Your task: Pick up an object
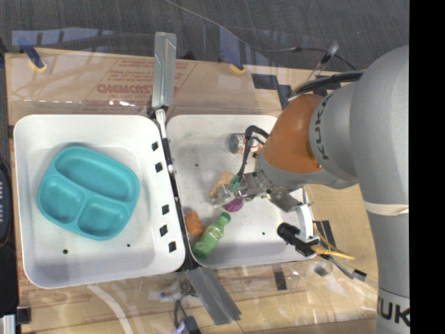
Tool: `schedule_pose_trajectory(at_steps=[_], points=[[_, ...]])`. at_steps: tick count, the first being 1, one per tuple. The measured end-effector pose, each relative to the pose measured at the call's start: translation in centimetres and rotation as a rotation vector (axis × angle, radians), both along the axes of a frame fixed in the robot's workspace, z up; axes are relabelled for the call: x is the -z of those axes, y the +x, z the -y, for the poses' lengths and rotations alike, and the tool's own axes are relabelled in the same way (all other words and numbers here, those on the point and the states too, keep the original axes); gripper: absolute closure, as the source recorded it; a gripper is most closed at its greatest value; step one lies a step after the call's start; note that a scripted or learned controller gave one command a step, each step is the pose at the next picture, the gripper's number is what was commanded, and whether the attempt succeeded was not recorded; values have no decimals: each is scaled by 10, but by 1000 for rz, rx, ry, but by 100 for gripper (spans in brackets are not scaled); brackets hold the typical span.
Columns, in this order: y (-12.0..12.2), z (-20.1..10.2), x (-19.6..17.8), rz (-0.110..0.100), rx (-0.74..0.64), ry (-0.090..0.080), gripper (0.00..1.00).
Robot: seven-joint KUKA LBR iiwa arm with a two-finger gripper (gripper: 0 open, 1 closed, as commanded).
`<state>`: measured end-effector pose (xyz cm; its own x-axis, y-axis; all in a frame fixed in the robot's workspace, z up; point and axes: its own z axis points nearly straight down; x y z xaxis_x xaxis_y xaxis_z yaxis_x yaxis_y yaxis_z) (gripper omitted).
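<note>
Purple and tan bits lie bunched mid-bin in the right bin (278,252), directly under the pincer (233,192); whether it has closed on the purple piece (234,204) cannot be told. A green bottle (212,235) lies diagonally, just below-left.

I count two shallow white plastic bins, the left bin (28,186) and the right bin (195,134). One teal three-compartment plate (87,192). One green plastic bottle (211,235), one small orange piece (192,222), one purple item (233,204), one tan item (223,181), one small metallic can (238,142).
</note>
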<state>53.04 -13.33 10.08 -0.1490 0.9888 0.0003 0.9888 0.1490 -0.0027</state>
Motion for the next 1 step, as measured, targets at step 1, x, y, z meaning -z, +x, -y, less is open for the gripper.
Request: schedule_pose_trajectory(at_steps=[1], points=[[51,-81,-91,2,205,1,100]])
